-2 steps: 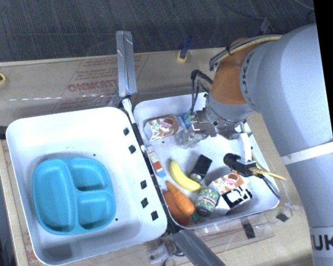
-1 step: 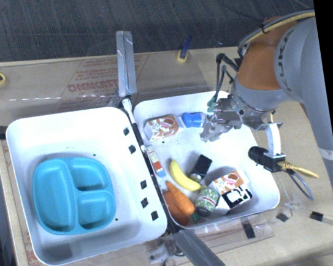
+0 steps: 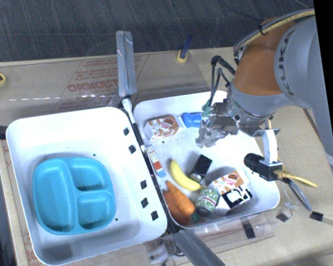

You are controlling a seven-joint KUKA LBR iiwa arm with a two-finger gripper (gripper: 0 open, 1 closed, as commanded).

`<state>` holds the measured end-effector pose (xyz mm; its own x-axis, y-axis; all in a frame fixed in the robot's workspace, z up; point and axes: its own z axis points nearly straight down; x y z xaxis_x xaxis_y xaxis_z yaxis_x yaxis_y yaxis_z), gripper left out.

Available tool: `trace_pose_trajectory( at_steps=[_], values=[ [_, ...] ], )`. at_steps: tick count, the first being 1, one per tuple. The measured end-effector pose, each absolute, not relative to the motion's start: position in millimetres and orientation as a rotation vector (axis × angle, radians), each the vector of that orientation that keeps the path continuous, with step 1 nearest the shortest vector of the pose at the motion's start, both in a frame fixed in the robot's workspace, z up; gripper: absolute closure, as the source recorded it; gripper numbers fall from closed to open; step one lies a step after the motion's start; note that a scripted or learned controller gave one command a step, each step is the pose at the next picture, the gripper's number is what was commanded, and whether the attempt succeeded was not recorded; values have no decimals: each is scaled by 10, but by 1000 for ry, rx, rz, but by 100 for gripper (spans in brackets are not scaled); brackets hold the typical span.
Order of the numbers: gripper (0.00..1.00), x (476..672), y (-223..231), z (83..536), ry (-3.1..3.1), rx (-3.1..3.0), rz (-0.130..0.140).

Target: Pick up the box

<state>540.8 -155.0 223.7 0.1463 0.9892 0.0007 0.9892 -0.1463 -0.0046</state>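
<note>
From above, the bench (image 3: 34, 74) carries two shallow white bins side by side. The left bin (image 3: 19, 145) holds a blue divided tray (image 3: 73, 194), lying flat toward its left half.

The right bin (image 3: 168, 105) is crowded. A small box (image 3: 161, 127) with a red and white printed face lies near the far left corner, close to the divider between the bins. Just beside it to the right sits a small blue item (image 3: 190, 119), too partly hidden to name. Toward the near side a banana (image 3: 183, 176) lies at a slant, with a carrot (image 3: 178, 202) beside it near the divider. A small black block (image 3: 202, 165) sits just right of the banana. A green-labelled can (image 3: 207, 199) lies near the bin's near wall, and next to it a second box (image 3: 232, 189) with a white, brown and black pattern rests against the near right corner.

The grey arm (image 3: 297, 72) with its orange band reaches in from the right, and the gripper (image 3: 212, 130) hangs over the far right part of the right bin, near the blue item and apart from both boxes. I cannot tell how its pincer is set; the metal parts blur together from this angle, and I see nothing pinched in it.
</note>
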Motion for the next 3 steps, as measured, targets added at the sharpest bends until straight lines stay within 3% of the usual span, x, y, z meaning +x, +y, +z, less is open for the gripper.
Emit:
trace_pose_trajectory(
  at_steps=[1, 2, 3],
  values=[
    [100, 4761, -1580, 1837, -2297, -2138, 3],
    [0, 4762, -1582, 1838, -2297, -2139, 3],
    [0, 5372, -1406, 1049, -2299, -2150, 1]
  ],
)
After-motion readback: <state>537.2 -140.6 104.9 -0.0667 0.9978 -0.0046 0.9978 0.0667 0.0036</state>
